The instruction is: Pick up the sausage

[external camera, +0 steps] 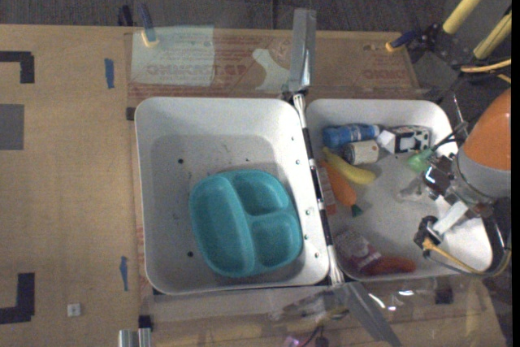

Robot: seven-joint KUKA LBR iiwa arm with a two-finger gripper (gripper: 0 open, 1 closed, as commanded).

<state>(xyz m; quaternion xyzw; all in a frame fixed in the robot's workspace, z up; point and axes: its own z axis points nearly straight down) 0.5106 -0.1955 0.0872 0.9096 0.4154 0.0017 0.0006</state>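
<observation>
Hovering over the right bin (439, 111), gripper (439, 233) grip state honestly unclear. Sausage (388, 263) sits near the front wall beside a clear bag (355, 244), so grabbing plastic instead seems likely.

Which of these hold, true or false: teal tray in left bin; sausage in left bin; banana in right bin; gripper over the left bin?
1. The teal divided tray lies in the left bin. True.
2. The sausage lies in the left bin. False: it lies near the right bin's front edge.
3. The banana lies in the right bin. True.
4. The gripper is over the left bin. False: it is over the right bin.
</observation>
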